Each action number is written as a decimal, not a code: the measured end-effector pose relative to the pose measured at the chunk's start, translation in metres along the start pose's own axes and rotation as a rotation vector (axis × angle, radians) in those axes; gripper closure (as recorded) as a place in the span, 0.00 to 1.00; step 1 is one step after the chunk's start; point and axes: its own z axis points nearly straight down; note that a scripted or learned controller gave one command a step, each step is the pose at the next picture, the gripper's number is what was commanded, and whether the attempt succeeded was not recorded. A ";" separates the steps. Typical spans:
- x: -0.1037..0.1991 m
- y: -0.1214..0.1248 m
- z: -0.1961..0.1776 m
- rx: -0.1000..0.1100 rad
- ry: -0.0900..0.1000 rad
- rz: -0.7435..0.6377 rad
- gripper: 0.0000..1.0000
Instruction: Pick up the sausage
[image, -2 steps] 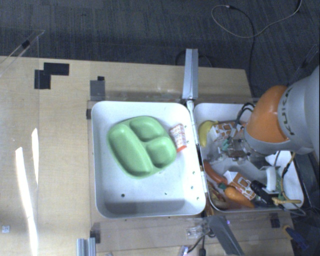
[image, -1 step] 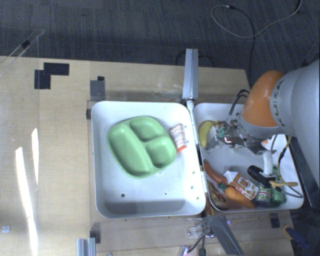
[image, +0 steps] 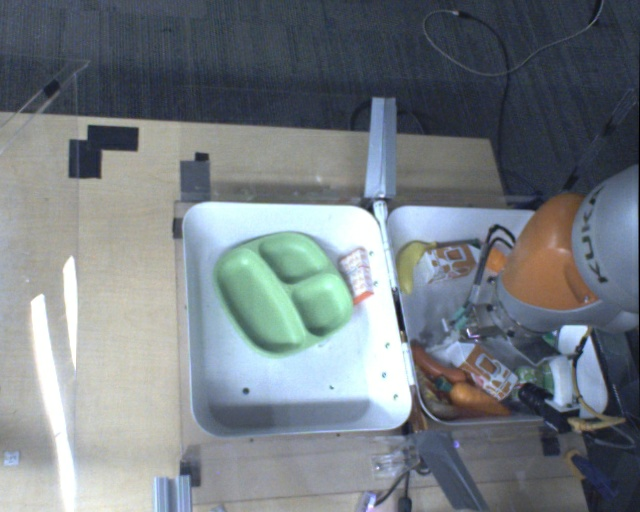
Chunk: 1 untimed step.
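The sausage (image: 436, 363), a reddish-brown stick, lies slantwise in the near-left part of the right bin (image: 405, 228). The arm, with its orange band (image: 545, 268), reaches down into that bin. My gripper (image: 478, 320) hangs low over the bin's middle, a little to the right of and beyond the sausage. The wrist and cables hide its tips. Nothing shows as lifted out of the bin.
In the right bin lie an orange carrot-like piece (image: 478, 400), a brown-and-white packet (image: 490, 373), a carton (image: 447, 263) and a yellow item (image: 410, 262). The left bin (image: 290, 405) holds a green divided plate (image: 285, 290) and a small red-and-white packet (image: 358, 274).
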 end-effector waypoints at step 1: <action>-0.016 0.072 0.003 0.003 0.001 0.282 0.00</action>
